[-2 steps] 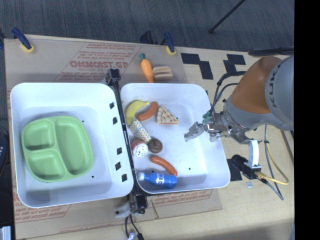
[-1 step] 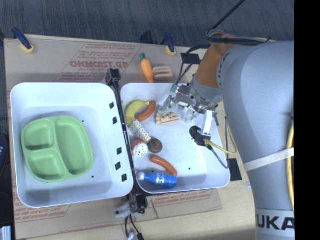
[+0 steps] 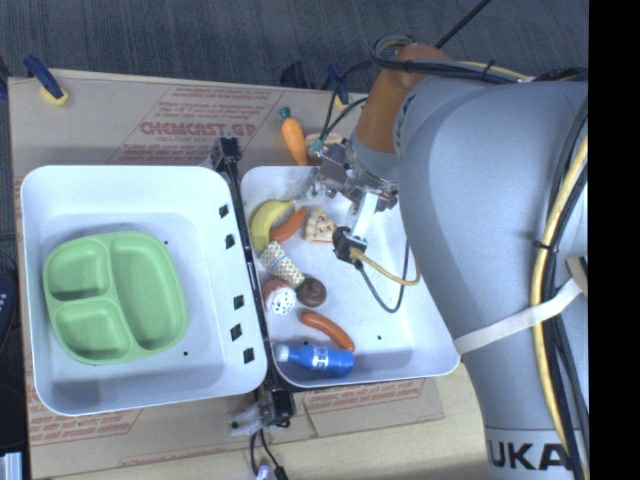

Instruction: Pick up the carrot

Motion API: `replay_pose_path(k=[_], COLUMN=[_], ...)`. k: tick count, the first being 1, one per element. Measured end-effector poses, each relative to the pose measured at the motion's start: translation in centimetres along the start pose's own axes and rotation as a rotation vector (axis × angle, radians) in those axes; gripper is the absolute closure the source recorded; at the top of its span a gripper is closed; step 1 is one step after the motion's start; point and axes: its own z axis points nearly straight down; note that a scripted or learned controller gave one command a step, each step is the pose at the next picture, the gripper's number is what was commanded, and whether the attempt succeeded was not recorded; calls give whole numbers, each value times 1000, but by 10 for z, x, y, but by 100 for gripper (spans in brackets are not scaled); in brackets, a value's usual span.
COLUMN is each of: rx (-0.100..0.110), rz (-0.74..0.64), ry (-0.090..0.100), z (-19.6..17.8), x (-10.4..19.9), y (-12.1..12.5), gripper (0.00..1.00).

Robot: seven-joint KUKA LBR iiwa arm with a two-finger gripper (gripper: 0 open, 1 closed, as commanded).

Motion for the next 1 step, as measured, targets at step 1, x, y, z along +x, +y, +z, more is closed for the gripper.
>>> replay_pose_path(k=[1], rx=[3], rz=[-7], ry=[0], z=[-11], x=[1], y=[0], gripper=[100])
